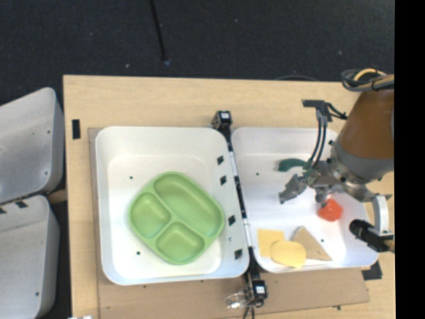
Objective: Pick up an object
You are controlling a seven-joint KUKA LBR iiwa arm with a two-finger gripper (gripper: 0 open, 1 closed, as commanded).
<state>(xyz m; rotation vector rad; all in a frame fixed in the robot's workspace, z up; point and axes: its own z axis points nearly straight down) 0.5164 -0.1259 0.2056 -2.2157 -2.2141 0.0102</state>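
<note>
My gripper (pixel 307 187) hangs over the middle of the right bin (pixel 265 145), under the arm's orange band (pixel 370 121). A small red-orange object (pixel 330 211) lies just below and to the right of it; I cannot tell whether they touch. Close to the gripper's upper left lies a teal piece (pixel 290 165). At the bin's front edge sit a pale yellow square (pixel 268 240), a round yellow piece (pixel 289 253) overlapping it, and a tan wedge (pixel 312 244).
The left bin (pixel 109 178) holds a green divided plate (pixel 175 216). A raised divider (pixel 234 178) with black clips runs between the bins. Black cables (pixel 321 128) loop beside the arm, and a black part (pixel 362 231) sticks out at the right bin's right side.
</note>
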